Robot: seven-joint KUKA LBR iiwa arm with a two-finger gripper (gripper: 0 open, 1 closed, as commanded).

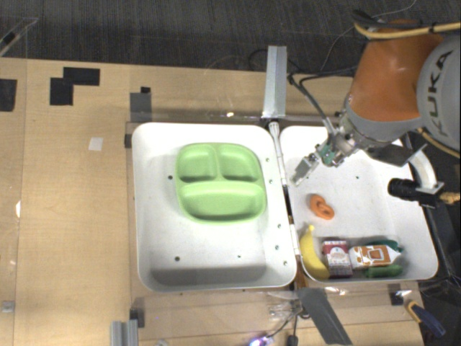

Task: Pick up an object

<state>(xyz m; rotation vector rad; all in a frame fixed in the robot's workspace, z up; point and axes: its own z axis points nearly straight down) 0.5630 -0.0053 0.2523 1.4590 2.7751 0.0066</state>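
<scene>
Near edge of the right bin [425, 265]: we noted a yellow banana [310, 253] at the near left corner, with two small packaged items [364, 258] lying along the near wall, touching one another. We judged this crowding the main risk: a grasp there could catch two things at once or jam against the wall. Further in, an orange piece [322, 207] lay alone on the bin floor, the easier target, though small and likely to slip. In the left bin [144, 215] sat a green divided tray [219, 180]. Toward the far left part of the right bin the gripper [302, 169] hung above the floor, holding nothing; we could not tell how far its fingers stood apart
</scene>
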